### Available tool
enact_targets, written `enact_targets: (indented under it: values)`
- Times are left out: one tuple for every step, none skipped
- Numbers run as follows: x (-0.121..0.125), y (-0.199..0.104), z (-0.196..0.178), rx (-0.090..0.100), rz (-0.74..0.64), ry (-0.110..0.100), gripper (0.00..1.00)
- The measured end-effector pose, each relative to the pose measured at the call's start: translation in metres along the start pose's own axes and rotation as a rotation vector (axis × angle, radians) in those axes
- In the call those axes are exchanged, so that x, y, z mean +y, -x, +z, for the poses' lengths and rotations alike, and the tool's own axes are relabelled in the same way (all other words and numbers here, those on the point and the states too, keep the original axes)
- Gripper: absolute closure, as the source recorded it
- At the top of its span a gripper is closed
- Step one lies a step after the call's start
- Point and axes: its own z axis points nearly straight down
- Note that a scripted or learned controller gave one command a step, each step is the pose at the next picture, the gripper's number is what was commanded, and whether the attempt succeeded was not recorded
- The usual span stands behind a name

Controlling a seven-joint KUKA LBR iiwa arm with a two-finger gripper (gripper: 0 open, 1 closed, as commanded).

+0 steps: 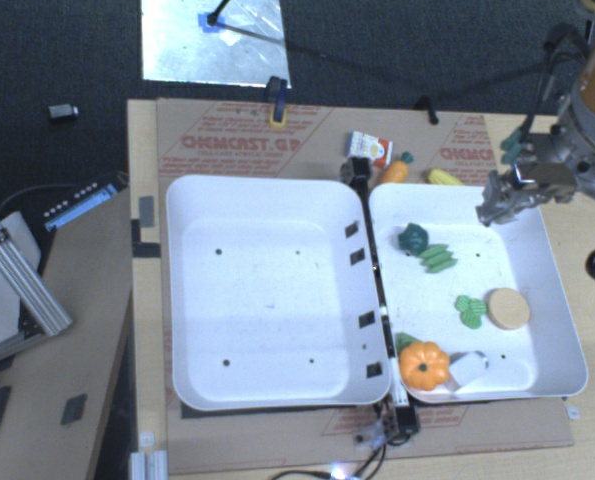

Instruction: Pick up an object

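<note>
Gripper [499, 206] sits over the upper-right part of the right bin [562, 298], near its far rim, arm coming in from approx 2 o'clock. Fingers look small and blurred at this angle, so can't tell if they're spread or closed; nothing visible between them.

Nearest things, going outward from the gripper:
- Dark teal lump [413, 237] at approx 8 o'clock from the gripper, inside the right bin, near but apart from it.
- Green pea pod [437, 258] touching the teal lump's lower right side, also approx 8 o'clock from the gripper, apart from it.
- Tan round disc [507, 308] at approx 6 o'clock from the gripper, well apart, lying flat.
- Small green leafy piece [468, 310] just beside the disc, on its 9 o'clock side.
- Orange pumpkin [424, 365] at approx 7 o'clock, farthest in the bin, at the near-left corner by the divider.
- White piece [468, 370] touching or nearly touching the pumpkin at its 3 o'clock; can't tell what it is.

Outside the bins, beyond the far rim at approx 10 o'clock from the gripper: yellow item [443, 178], orange carrot [394, 173], and a small white-and-red carton [367, 148], all on the cardboard sheet [237, 140].

Left bin [267, 298] lies at 9 o'clock, edge to edge w/ the right one.
</note>
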Motion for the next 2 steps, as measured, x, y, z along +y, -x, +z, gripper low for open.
enact_targets:
  values:
    - [0.001,-0.026,0.005,-0.003,0.002,-0.013,1.0]
    - [0.099,-0.037,-0.006,-0.004,0.001,-0.009,1.0]
